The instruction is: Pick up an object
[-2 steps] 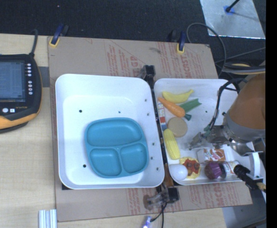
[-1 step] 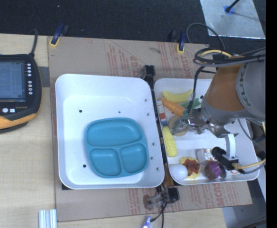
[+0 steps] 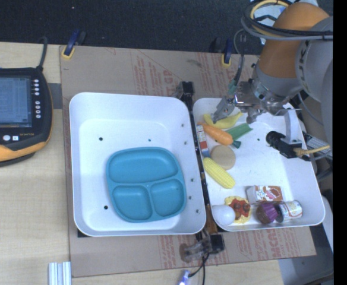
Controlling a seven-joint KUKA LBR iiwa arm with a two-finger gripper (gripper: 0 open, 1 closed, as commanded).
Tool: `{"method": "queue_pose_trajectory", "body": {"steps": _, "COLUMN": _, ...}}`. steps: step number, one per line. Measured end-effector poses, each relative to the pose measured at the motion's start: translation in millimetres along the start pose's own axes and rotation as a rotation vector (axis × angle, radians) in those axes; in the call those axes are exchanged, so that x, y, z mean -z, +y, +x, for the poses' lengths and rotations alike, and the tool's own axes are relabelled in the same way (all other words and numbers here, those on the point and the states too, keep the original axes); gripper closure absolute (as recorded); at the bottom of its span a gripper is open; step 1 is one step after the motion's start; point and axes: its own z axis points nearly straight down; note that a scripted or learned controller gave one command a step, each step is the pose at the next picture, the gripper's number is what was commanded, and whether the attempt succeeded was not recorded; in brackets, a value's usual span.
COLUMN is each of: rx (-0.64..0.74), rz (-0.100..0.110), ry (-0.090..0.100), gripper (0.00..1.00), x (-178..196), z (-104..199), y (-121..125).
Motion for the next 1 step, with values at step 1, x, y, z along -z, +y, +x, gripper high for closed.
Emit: {"method": "queue_pose_trajectory", "body": {"steps": 1, "rx": -0.001, "rz": 0.007, "ry": 0.000, "gripper": 0.00, "x": -78.8, "z": -28.4, "y": 25.8}}
